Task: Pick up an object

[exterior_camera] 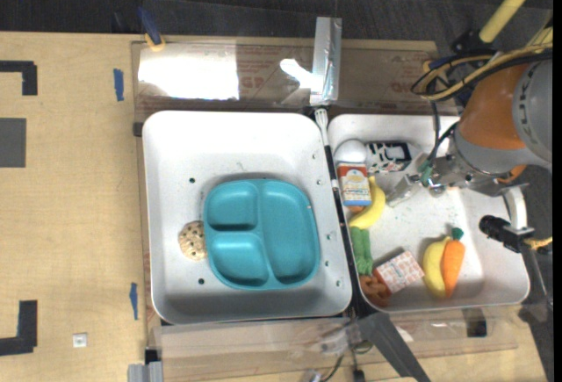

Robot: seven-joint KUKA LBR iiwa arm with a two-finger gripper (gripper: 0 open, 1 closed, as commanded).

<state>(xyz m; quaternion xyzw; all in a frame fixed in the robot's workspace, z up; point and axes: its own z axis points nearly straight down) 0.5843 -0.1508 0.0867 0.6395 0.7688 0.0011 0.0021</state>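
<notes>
My gripper (409, 182) reaches in from the right and hovers low over the upper middle of the right bin (492, 288). Just left of it lie a small orange-and-white carton (354, 183) and a yellow banana (370, 210). A black-and-white item (388, 152) and a white round object (350, 150) lie at the bin's far side, above the gripper. Nearer the front lie a carrot (452, 261) beside a yellow fruit (433, 265), a pink patterned box (399, 270), a green vegetable (361, 249) and a small red-brown piece (374, 287).
The left bin (167, 143) holds a teal divided plate (261, 232) with a cookie (191, 240) at its left. The arm's orange band (492, 117) and cables (448, 73) hang over the right bin's far right corner. A metal bracket (326, 60) stands behind the bins.
</notes>
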